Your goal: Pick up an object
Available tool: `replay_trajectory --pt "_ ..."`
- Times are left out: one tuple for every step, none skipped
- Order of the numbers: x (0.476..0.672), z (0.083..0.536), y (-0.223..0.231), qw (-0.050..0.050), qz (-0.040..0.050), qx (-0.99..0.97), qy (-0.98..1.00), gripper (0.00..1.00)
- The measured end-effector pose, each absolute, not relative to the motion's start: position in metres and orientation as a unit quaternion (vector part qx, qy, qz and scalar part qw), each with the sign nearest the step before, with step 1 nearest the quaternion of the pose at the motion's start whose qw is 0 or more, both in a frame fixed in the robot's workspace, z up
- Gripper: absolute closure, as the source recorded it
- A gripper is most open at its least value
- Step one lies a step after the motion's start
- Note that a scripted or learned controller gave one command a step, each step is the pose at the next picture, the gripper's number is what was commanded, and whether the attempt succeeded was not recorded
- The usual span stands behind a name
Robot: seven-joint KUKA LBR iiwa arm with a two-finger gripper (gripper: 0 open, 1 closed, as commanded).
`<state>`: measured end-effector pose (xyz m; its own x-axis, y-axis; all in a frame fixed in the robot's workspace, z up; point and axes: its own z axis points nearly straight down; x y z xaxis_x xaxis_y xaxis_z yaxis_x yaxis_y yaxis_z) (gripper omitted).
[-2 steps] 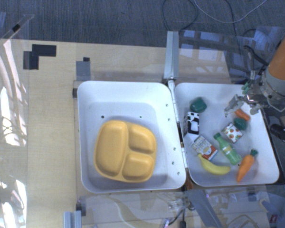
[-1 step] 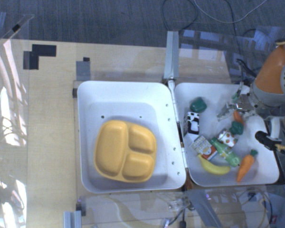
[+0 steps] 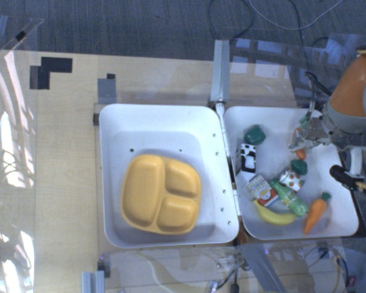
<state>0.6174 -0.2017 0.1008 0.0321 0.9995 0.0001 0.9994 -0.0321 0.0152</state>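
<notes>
Progress looks slight: nothing has been lifted, as far as the view shows, and the whole pick is left to do. The gripper [image 3: 303,140] sits low over the upper right part of the right bin [image 3: 265,118], just above a small orange-and-green toy [image 3: 300,154] that it partly hides; how wide it stands, and whether that toy is in it, I cannot tell at this size. The other candidates lie loose lower in that bin: a dark green piece [image 3: 254,134] near the top, a black-and-white carton [image 3: 249,158] below it, a printed packet [image 3: 261,189], a small red-and-white box [image 3: 290,179], a green bottle [image 3: 289,199] lying across a banana [image 3: 274,215], and a toy carrot [image 3: 315,212] at the lower right, several of them touching. The left bin [image 3: 119,127] holds a yellow divided tray [image 3: 161,193]. Both bins rest on a pale wooden bench [image 3: 61,182] with clear panels at its edges, black markers near the upper left, and cables looping over grey carpet beyond.
</notes>
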Motion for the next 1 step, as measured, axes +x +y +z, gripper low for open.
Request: replay_trajectory --pt "0.6615 0.2045 -0.1743 0.004 0.0022 0.706 0.708 1.00"
